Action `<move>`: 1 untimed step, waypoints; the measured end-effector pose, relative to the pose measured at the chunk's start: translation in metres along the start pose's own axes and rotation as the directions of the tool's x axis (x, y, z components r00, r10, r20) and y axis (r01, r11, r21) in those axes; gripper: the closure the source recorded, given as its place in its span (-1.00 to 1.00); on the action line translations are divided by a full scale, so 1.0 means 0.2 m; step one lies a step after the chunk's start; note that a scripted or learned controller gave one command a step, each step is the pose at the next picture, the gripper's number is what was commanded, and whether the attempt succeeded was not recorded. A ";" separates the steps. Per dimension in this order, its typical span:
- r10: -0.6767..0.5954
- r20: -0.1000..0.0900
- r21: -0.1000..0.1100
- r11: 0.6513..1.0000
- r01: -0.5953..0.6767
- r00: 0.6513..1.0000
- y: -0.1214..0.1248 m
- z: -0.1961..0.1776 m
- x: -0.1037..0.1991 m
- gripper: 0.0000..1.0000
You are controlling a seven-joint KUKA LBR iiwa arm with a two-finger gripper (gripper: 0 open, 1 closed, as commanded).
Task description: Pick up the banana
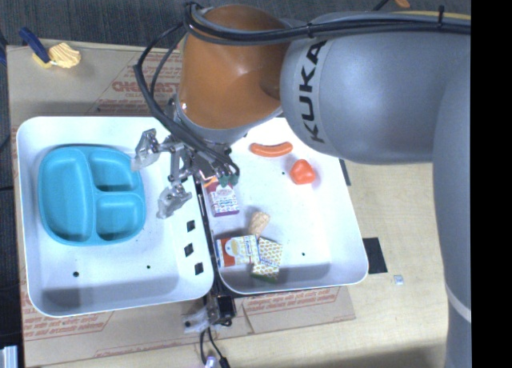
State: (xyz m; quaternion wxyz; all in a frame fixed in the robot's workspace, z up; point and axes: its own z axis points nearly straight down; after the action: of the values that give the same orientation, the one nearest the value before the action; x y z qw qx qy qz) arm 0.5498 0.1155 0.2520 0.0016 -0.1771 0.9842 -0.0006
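The banana [258, 222], as best I can judge, is the small pale tan-yellow lump in the middle of the right bin [340, 230] (it is too small to be sure of). It lies apart from its neighbours. A small printed sachet [223, 200] is just up and left of it, and a carton [234, 251] and a patterned packet [269, 256] are just below it.

The tool [172, 176] hangs over the inner edge of the left bin [32, 222], near the wall between the two bins. I cannot tell how wide it stands or whether it has hold of anything.

The main risk I see is a miss. The tool is on the wrong side of the dividing wall, so a straight descent would likely land on bare bin floor or clip the rim. A second risk is a wrong pick, because the sachet and the carton are close enough to the banana to be nudged or caught instead. The cables looped round the orange wrist could also snag.

The banana looks smooth, rounded and stubby, probably hard plastic, and it could roll or squirt out of a pinch. The sachet and packet look thin and glossy and would probably slide. The carton is boxy card.

Farther off lie a smooth orange-red sausage [270, 149] and a rounded red piece [302, 172]. A moulded blue divided tray [88, 194] with soft corners sits in the left bin (matte plastic, by its look). Both bins are slick white shells on the cardboard-covered bench [384, 198].
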 end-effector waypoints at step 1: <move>-0.097 0.001 0.001 0.995 0.097 0.995 -0.46 -0.35 -0.38 -1.00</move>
State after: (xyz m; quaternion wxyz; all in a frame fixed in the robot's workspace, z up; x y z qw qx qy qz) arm 0.6530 0.0569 0.3218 0.0023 -0.2246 0.9744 -0.0010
